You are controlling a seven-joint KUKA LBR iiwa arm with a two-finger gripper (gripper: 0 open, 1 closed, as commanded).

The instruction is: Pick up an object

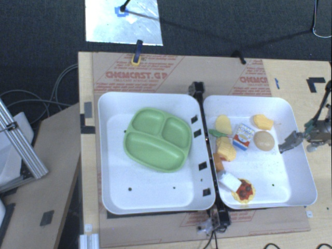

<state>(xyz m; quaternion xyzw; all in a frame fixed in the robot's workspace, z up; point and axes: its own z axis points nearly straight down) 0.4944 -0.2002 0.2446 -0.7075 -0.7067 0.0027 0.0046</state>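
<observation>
Objects for picking: a cluster of small toy foods lies in the right bin (298,139), mostly toward its left and middle.
Yellow piece, upper left of cluster: a pale yellow lump (223,123) sits near the divider between the bins.
Small carton: a white box with red and blue print (242,137) lies tilted, just right of the yellow lump.
Orange-yellow piece: a small chunk (263,122) rests toward the far side of the right bin.
Round tan item: an egg-like ball (263,140) sits just below the orange-yellow chunk and right beside the carton.
Yellow-orange block: a chunky piece (225,151) lies below the carton, with a smaller orange bit at its left.
Pizza-like piece: a flat red and yellow item (244,190) lies at the near edge of the right bin, touching a small white piece (229,181).
Gripper: the grey gripper (290,141) reaches in over the right bin's right rim, apart from the tan ball; nothing is seen between its fingers, and how far they are parted I cannot tell.
Left bin: the left bin (111,160) carries a green divided plate (157,139) with three compartments.
Bench: both bins rest on a cardboard-covered bench (155,74).
</observation>
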